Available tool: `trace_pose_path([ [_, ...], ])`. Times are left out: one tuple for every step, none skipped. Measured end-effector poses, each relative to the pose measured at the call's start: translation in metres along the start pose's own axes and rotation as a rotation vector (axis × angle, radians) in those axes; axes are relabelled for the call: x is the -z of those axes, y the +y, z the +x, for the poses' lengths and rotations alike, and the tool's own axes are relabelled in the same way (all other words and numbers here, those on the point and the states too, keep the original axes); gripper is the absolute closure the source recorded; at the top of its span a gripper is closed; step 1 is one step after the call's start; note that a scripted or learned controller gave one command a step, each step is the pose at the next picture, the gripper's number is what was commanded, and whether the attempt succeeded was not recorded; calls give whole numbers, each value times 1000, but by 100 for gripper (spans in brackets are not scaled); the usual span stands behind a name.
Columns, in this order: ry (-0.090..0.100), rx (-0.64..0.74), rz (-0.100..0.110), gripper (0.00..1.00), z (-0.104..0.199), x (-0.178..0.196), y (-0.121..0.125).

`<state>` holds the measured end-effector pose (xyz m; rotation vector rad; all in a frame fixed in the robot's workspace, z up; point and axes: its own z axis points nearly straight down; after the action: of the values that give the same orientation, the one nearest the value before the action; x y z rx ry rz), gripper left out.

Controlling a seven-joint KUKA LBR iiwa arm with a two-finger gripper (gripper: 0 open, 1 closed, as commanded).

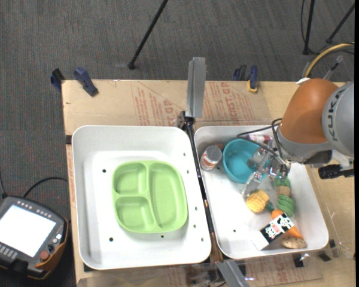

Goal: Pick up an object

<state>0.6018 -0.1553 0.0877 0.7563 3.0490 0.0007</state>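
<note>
The fingers point(264, 173) hung low in the right bin point(227, 232), at the bowl point(239, 160) rim; their state couldn't be told. Corn point(257, 201) lay just below them, ungrasped. The reach step looked underway; next called for closing squarely on one object.

Yellow corn cob point(258, 201) lies in the right bin point(239, 238), near the teal bowl point(239, 160)

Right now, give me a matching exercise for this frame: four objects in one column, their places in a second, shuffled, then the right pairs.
Things:
1. green divided plate
2. blue bowl
3. corn cob
4. cow-print carton

Places:
A. right bin, near front edge
B. middle of left bin
C. right bin, back part
D. right bin, just below the gripper

Pairs: 1-B, 2-C, 3-D, 4-A
</note>
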Motion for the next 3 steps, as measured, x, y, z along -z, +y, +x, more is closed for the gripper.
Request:
trace_pose_path([
  [2, -79, -1, 0, 44, -1, 54],
  [3, -99, 2, 0, 102, -1, -15],
  [1, -346, 1, 0, 30, -1, 6],
])
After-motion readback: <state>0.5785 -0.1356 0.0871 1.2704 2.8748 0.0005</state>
